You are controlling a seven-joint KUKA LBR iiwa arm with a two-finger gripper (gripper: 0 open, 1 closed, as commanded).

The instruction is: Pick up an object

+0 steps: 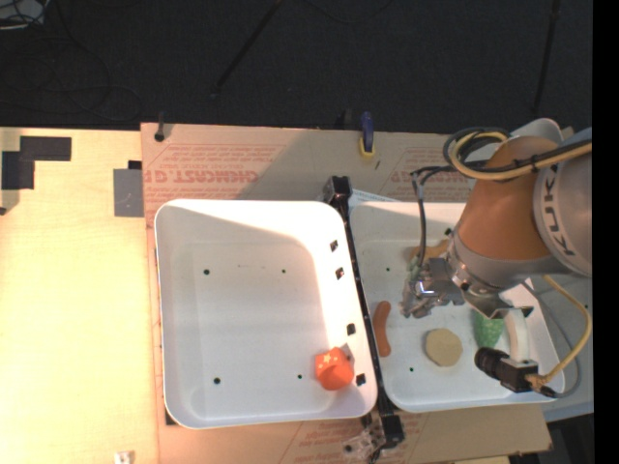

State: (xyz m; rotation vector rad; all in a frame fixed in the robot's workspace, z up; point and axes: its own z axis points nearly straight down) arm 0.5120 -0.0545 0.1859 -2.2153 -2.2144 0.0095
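Arm: grey with an orange band, the arm [503, 211] stands highest over the bench and covers the part of the right bin [406, 380] beyond and to the view's right of the tan disc [444, 347].
Gripper: the gripper [424, 296] sits low, just up-view and slightly left of the tan disc, apart from it.
Grip state: I cannot tell whether it is open or closed, as the metal there is too small and cluttered. No object can be seen held.
Candidate objects: the tan disc lies flat on the bin floor. A red-brown stick [383, 328] lies left of the disc against the bin wall. A green piece [488, 332] lies just right of the disc, partly under the wrist. An orange lump [334, 368] lies well left of the disc, in the corner of the left bin [251, 307].
Risk, aim: the gripper is between the disc and the stick, over neither, so a descent here would likely close on bare floor.
Risk, shape: the disc looks thin and flat, so it may slide away or slip out.
Risk, wall: the stick hugs the wall, leaving little room on that side.
Risk, snag: a yellow cable [578, 341] and a black part [501, 364] right of the disc could drag the green piece.
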